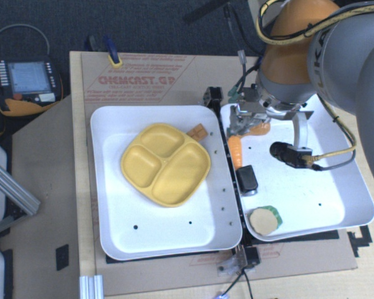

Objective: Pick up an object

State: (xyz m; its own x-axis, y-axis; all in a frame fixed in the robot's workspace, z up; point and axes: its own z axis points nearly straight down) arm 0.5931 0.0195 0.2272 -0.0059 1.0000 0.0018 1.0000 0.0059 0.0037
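Right now the gripper (242, 122) hangs low over the far left corner of the right bin (336, 185); I cannot tell how it is set. An orange carrot-like piece (235, 151) lies just below it, against the bin's left wall, with a small black block (247, 179) further down and a round tan-and-green piece (264, 220) beyond that. Another orange item (259, 128) sits just to its right. The likely trouble: the carrot hugs the wall, so a closing grasp could strike the rim or merely nudge it away.

The arm (336, 36) hides most of an orange object (260, 128).
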